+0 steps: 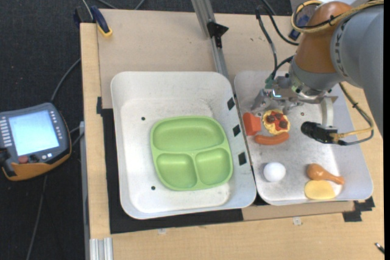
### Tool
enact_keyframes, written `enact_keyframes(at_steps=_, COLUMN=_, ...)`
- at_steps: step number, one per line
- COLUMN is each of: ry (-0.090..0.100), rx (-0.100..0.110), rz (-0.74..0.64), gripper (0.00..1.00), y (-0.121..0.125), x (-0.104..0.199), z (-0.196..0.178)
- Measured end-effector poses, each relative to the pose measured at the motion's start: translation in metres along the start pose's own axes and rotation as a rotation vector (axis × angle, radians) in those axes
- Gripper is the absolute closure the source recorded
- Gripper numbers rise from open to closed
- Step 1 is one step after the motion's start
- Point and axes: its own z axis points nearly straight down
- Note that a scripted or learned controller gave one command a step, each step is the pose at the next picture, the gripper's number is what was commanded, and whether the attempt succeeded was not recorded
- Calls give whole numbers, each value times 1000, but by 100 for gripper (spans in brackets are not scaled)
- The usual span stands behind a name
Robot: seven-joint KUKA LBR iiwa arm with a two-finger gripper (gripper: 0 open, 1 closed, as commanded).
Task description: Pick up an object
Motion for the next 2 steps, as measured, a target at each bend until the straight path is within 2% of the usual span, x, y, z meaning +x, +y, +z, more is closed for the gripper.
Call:
enact_keyframes(at_steps=1, ry=0, rx=-7, rz=0, gripper=100, y=2, x=0, z=-14)
enact_keyframes(at_steps=2, ry=-2, rx=-14, rz=-3, gripper=100, y=3, x=8, z=-76)
